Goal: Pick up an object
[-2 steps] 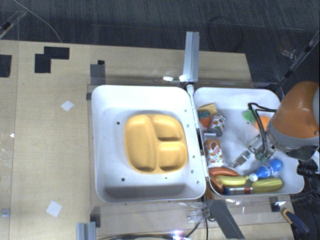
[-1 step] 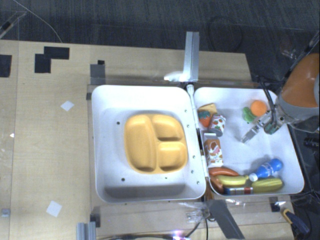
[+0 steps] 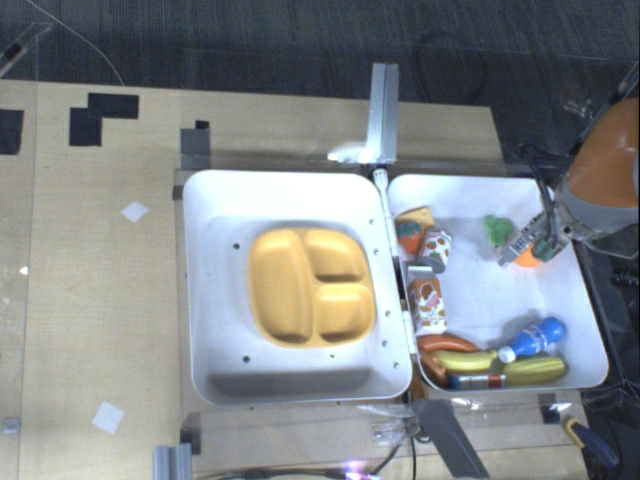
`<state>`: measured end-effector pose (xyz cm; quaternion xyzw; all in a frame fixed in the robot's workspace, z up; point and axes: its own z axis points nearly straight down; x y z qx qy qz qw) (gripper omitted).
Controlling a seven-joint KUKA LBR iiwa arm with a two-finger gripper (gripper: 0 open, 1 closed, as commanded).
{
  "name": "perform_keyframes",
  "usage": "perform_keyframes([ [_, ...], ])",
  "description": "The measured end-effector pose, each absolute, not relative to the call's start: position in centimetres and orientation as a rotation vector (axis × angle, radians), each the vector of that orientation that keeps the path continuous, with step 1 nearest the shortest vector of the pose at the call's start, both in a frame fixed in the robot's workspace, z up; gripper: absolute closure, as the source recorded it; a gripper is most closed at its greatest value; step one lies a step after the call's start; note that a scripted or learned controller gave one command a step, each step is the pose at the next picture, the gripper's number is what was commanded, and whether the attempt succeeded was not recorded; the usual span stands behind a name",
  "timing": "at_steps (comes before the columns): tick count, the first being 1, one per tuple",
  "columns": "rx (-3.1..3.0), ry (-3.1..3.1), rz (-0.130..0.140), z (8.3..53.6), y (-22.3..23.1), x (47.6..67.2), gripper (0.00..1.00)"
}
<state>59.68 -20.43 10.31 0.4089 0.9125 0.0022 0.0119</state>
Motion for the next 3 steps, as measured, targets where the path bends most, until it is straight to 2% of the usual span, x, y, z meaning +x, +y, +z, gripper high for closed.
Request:
perform_keyframes([
  [1, 1.608, 2.687, 0.006, 13.9, -20.4, 65.8, 1.00],
  [2, 1.816, 2.552, 0.006, 14.1, -20.5, 66.8, 1.00],
  [3, 1.746, 2.598, 0.008, 18.2, -16.5, 62.7, 1.00],
])
